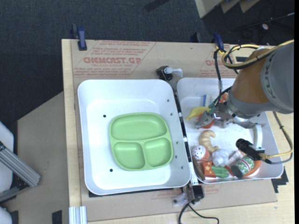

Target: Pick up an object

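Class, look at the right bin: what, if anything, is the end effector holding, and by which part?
It cannot be told. The end effector sits low among the objects in the right bin, beside a yellow item, with the wrist blocking any sight of a hold.

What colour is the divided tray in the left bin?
Light green, plain, no pattern. The divided tray shows clearly in the camera view, lying in the left bin.

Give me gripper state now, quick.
Gripper: cannot be told. It is low in the right bin, by the yellow toy, with the wrist blocking the view.
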Tool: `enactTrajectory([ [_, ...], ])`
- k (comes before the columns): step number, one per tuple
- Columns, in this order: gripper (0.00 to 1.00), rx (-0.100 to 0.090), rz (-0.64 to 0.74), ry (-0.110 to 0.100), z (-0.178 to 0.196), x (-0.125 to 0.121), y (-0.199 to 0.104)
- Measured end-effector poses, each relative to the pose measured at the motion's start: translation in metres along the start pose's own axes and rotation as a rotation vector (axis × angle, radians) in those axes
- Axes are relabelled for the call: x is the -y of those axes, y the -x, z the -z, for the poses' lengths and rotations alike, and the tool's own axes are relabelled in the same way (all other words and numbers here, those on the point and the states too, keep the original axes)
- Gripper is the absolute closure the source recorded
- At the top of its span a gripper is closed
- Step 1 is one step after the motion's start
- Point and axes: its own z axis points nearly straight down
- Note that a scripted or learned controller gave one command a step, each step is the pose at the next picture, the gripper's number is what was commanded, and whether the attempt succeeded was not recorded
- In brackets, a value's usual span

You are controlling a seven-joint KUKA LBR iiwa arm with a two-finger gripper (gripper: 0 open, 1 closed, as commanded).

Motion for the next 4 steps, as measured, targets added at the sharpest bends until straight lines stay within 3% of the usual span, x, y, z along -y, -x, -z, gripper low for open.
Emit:
enactTrajectory([
  [1, 0.00, -0.002, 0.000, -0.003, 0.000, -0.002, -0.020],
  [2, 0.00, -0.001, 0.000, -0.001, 0.000, -0.048, -0.015],
  [3, 0.00, -0.003, -0.004, -0.009, 0.000, -0.005, -0.008],
  [4, 0.00, -0.003, -0.001, -0.007, 0.000, -0.001, -0.016],
])
